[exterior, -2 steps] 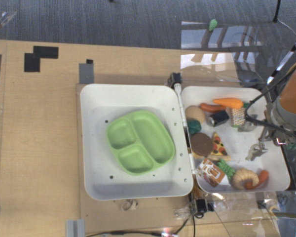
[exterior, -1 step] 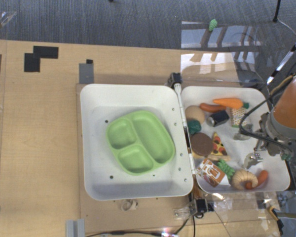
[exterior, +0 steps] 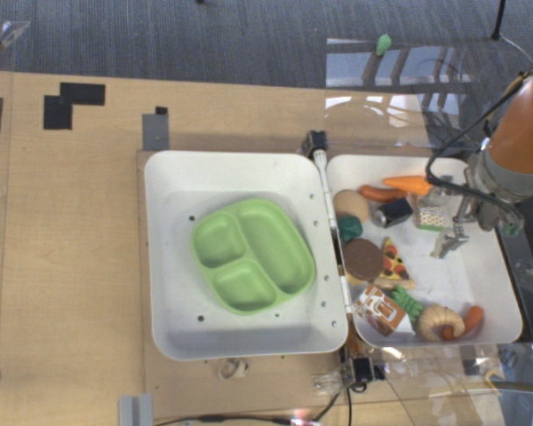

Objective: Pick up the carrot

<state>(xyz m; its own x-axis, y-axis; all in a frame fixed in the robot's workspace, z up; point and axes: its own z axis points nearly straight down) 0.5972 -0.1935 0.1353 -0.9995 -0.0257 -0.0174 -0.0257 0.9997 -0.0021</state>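
The bench (exterior: 71, 264) carries two white bins side by side. The left bin (exterior: 173, 327) holds a green divided plate (exterior: 249, 254), lying a little askew. The right bin (exterior: 497, 313) is crowded along its left side and near edge. The arm (exterior: 522, 140) reaches in from the right, its orange band over the bin's far right corner.

The gripper (exterior: 450, 238) hangs over the bare middle-right floor of the right bin. Its fingers look close together with nothing between them (they are small and partly blurred, so the exact gap is hard to judge).

The carrot (exterior: 407, 185) lies at the far edge of the right bin, orange, pointing roughly left to right, just beyond the gripper. Beside it are a red-orange piece (exterior: 377, 193) that looks much like it, a dark can (exterior: 394, 212), and a small printed box (exterior: 431, 218) near the fingers.

The risks, as I judge them: the fingers may close on the red-orange lookalike instead, or clip the can or box on the way down. The carrot also sits near the bin's far wall, which could block one finger and leave a weak pinch on a tapered, rollable shape.
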